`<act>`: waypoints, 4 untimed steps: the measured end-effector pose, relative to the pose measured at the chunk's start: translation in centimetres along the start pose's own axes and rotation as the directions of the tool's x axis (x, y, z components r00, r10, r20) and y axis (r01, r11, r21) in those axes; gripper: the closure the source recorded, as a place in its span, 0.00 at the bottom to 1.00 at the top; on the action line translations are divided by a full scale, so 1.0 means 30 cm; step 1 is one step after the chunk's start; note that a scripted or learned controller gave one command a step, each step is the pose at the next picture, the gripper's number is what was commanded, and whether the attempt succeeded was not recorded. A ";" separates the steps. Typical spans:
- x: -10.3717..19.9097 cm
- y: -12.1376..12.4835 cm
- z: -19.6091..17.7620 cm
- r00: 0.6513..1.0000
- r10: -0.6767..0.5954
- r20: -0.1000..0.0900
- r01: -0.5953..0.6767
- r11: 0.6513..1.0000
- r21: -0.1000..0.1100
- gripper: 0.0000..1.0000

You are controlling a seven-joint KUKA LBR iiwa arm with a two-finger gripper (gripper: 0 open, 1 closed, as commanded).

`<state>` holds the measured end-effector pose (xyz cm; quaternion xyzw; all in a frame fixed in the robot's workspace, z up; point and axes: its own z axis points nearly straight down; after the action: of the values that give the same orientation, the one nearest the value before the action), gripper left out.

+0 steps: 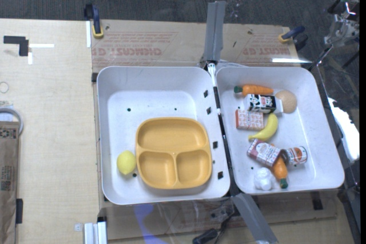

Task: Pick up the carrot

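An orange carrot (258, 90) with a green stub at its left end lies flat near the back wall of the right bin (326, 123). It rests just behind a black-and-white carton (262, 103). A second orange, carrot-like piece (279, 170) with a green tip pointing to the front lies near the right bin's front edge, between a red-and-white carton (263, 152) and a small can (295, 155).
The right bin also holds a beige round item (287, 102), a pink box (249, 119), a banana (266, 128) and a white lump (263, 180). In the left bin (114, 100) sit a yellow three-part plate (173, 152) and a lemon (126, 162).
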<state>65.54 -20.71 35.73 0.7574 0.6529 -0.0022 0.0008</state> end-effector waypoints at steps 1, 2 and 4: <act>0.002 0.002 -0.028 1.000 -0.003 0.002 0.003 1.000 0.001 1.00; 0.005 0.005 -0.053 1.000 -0.005 0.004 0.005 1.000 0.003 1.00; -0.001 0.013 0.043 0.960 0.280 -0.003 -0.280 0.960 0.003 0.00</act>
<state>65.91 -20.81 34.43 0.8422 0.5392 -0.0018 -0.0008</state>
